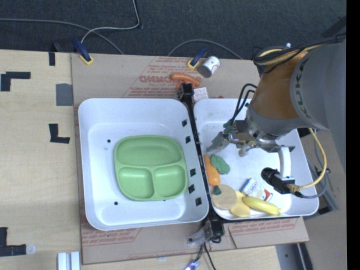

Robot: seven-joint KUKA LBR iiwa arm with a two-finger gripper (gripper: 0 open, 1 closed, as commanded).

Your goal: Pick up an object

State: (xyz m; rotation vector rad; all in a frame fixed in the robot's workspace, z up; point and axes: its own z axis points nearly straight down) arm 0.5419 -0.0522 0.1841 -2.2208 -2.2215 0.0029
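Note:
My gripper (226,142) hangs over the left half of the right bin (211,112), reaching in from the right below the orange-banded wrist. Just below it lie a green toy vegetable (220,165) and an orange carrot (212,174) against the bin's left wall. Further toward the front sit a round tan disc (225,196), a pale yellow piece (241,210), a yellow banana (261,206) and a small white packet (255,187). I see nothing held in the gripper.
The left bin (90,114) holds a green divided plate (150,167). A black divider with clips (193,145) runs between the bins. Behind the bins lie an orange tool (185,78) and a small white cylinder (208,66). A black cable connector (271,176) hangs from the arm.

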